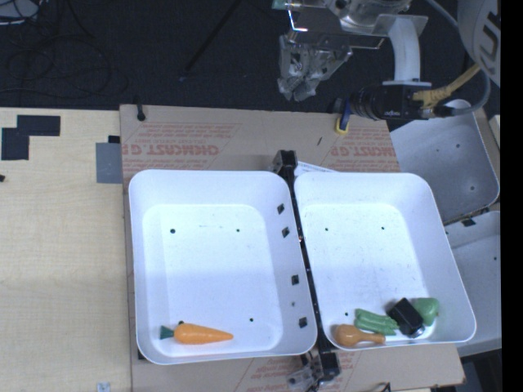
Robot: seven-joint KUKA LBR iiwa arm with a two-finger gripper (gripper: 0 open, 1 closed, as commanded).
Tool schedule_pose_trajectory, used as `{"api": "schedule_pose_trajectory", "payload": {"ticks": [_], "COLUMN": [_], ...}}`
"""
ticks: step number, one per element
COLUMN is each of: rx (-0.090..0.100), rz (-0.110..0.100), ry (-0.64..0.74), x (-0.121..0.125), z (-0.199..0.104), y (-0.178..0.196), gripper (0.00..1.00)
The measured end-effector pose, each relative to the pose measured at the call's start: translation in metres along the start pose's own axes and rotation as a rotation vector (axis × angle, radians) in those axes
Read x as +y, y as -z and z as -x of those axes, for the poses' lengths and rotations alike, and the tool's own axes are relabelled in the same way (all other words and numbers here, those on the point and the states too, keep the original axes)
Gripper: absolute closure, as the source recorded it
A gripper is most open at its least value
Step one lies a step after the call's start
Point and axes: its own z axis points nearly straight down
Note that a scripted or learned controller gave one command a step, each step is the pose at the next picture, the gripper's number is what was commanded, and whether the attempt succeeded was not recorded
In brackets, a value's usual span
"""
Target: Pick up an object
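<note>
Your gripper (301,76) hangs high above the bins' far edge, fingers closed on nothing, while the carrot (198,333) lies well toward the left bin's (147,211) near wall, long axis left-to-right.

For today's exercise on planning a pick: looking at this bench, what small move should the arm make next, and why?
Probably swing the gripper down toward the left bin, over the carrot. The gripper hangs high above the bins' far edge, near nothing. The carrot lies alone by the near wall, while the right bin's items are crowded into a corner.
</note>
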Motion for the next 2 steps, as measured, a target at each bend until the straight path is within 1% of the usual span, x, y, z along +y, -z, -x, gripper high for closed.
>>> {"api": "schedule_pose_trajectory", "payload": {"ticks": [1,2], "rx": [-0.004,-0.01], "rz": [-0.012,-0.026], "ry": [0.001,-0.006], "x": [0.046,0.046], "z": [-0.077,-0.056], "y": [-0.033,-0.172], "gripper": [1.0,1.0]}}
